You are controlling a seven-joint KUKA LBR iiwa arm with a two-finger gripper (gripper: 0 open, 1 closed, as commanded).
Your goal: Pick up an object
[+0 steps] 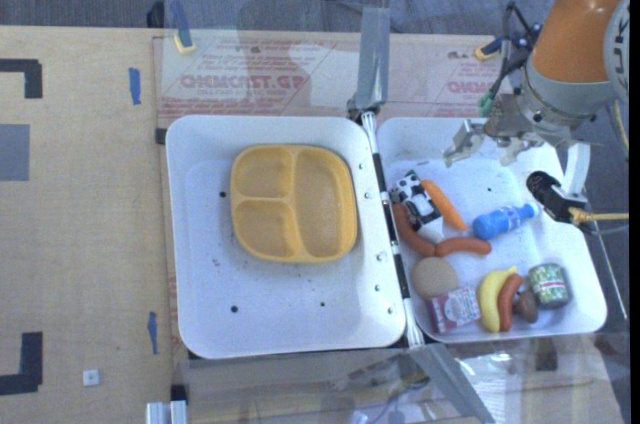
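My gripper (489, 146) hangs over the far part of the right bin (590, 312), open, with nothing between its fingers. Below it lie several toys: a black-and-white figure (411, 191), an orange carrot (443, 205), a blue bottle (503, 220) and a reddish sausage (445, 245). Nearer the front sit a beige ball (435, 276), a pink carton (455, 308), a yellow banana (492, 298) and a green can (548, 284). The gripper touches none of them; the carrot and the bottle are the closest.
A yellow divided plate (295, 202) lies in the left bin (200, 312). A clear panel and a grey divider (373, 62) stand behind the bins. The right bin's far right corner has bare floor.
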